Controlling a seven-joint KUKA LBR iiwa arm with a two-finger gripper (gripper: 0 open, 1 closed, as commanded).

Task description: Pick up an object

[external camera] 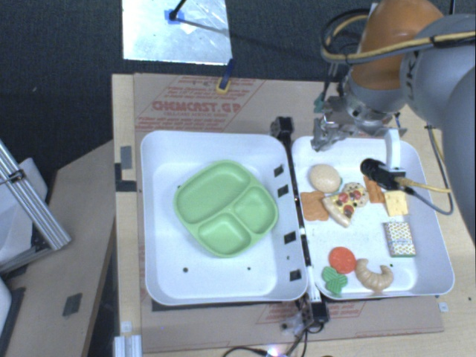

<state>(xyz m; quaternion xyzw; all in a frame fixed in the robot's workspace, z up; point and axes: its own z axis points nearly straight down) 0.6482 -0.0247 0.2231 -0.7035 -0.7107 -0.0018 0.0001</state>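
Both white bins [216, 143] look like smooth, slightly glossy plastic. The green divided plate [225, 207] has a softer, matt plastic sheen. Under them lies flat brown cardboard [201, 103] with red print, dull and papery. The desk [82, 192] looks like pale matt wood. The gripper [327, 136] shines like bare metal, and the orange band [390, 28] is glossy.

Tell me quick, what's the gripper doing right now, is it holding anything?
Gripper: above the right bin's far edge; whether it grips anything cannot be told.
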